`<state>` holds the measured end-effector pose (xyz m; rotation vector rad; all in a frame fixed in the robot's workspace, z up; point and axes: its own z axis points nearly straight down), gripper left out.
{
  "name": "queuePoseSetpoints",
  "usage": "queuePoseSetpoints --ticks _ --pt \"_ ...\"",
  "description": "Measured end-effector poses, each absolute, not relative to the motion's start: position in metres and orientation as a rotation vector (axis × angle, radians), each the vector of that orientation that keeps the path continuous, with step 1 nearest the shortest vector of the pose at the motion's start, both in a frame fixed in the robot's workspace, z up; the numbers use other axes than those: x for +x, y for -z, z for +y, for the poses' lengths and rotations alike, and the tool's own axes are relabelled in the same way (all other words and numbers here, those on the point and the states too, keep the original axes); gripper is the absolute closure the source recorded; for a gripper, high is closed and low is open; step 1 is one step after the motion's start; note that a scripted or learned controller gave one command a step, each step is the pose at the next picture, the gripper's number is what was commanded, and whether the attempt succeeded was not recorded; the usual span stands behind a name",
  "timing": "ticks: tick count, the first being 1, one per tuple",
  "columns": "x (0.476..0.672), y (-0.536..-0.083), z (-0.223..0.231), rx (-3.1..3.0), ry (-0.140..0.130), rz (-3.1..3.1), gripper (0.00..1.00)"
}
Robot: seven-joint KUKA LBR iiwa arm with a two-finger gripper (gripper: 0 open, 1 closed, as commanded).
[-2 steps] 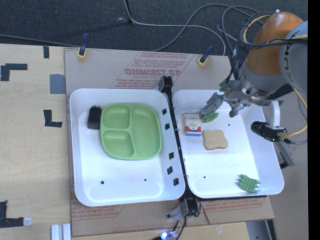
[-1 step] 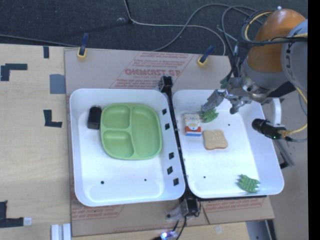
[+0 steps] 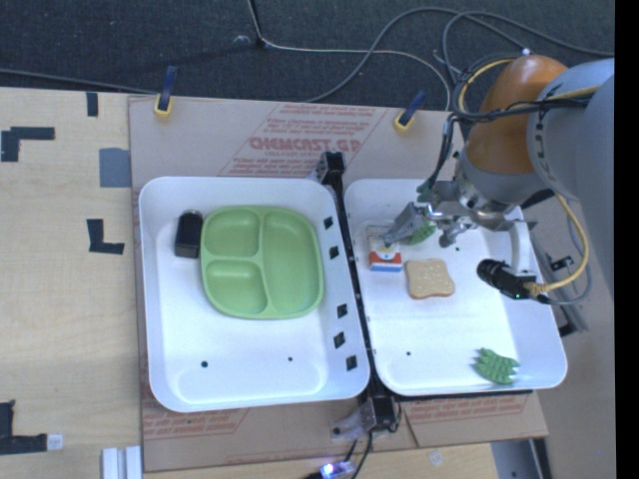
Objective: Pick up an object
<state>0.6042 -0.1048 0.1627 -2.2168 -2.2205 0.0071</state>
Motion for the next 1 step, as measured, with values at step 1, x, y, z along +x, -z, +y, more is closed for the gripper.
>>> queuePoseSetpoints --ticks 1 --pt "0.6061 -0.1187 -0.1062 -2.218 -0.006 -2.221 0.0"
